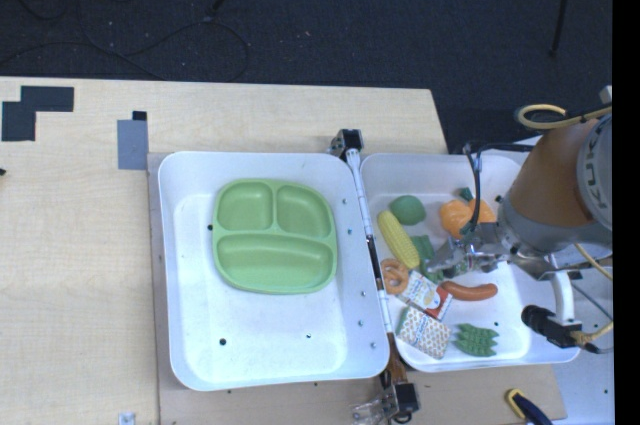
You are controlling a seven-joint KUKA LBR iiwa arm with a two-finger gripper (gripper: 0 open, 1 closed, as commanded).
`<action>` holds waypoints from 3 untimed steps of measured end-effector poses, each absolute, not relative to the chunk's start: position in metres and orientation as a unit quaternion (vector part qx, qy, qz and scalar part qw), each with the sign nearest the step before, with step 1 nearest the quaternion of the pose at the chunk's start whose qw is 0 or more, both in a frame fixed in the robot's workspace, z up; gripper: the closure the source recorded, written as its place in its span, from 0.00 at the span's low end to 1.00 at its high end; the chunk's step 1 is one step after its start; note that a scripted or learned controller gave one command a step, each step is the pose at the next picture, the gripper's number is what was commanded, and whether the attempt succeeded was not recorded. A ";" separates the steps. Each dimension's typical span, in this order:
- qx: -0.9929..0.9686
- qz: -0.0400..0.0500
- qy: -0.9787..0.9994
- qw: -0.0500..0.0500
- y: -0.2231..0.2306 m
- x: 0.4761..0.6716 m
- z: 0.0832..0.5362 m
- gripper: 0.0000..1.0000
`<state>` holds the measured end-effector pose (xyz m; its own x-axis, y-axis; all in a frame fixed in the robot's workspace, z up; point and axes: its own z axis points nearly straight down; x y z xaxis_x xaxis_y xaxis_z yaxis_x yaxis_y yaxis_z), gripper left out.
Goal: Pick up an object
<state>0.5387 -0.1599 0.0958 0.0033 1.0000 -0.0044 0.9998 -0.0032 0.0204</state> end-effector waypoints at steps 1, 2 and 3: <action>0.707 0.005 0.707 0.007 -0.144 0.609 0.096 0.00; 0.707 0.005 0.708 0.005 -0.144 0.609 0.107 1.00; 0.707 0.005 0.708 0.005 -0.144 0.609 0.107 0.00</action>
<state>0.6094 -0.1440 0.1065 -0.0015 1.0000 0.0003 0.9999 0.0015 0.0133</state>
